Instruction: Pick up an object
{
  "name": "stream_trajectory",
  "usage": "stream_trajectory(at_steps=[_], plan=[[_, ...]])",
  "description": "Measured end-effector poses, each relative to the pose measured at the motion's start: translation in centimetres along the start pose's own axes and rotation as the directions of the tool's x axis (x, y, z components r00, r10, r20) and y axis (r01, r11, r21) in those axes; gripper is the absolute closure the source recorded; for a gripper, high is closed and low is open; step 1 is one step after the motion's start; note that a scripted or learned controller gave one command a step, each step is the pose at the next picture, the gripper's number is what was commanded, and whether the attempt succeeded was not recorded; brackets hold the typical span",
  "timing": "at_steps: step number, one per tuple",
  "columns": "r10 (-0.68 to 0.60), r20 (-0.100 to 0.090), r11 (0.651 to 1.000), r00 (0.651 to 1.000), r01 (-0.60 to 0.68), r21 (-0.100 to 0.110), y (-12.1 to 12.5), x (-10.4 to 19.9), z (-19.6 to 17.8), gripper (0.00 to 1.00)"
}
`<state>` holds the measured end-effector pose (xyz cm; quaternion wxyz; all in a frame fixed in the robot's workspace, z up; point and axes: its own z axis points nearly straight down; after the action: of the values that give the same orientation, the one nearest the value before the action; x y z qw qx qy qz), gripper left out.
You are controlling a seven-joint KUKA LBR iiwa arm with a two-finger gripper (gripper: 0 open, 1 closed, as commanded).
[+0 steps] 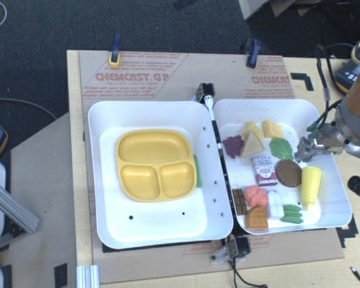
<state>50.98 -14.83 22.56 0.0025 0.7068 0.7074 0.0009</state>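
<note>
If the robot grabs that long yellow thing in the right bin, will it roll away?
It might. The yellow squash looks long, rounded and smooth, so it could roll sideways or slip between the fingers. It lies close to the brown cookie and the green beans, which may stop it rolling far. It looks like toy food, so probably light and stiff.

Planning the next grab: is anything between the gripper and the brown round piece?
Nothing visible. The gripper hangs just above and right of the brown round piece, with bare bin floor between. The yellow piece lies alongside.
</note>
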Motion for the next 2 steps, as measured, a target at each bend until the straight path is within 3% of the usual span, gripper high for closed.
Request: stream_trajectory(at_steps=[2], plan=[[-0.002,-0.002,1.000,1.000,0.002,0.001,4.6,8.7,-0.1,1.00]])
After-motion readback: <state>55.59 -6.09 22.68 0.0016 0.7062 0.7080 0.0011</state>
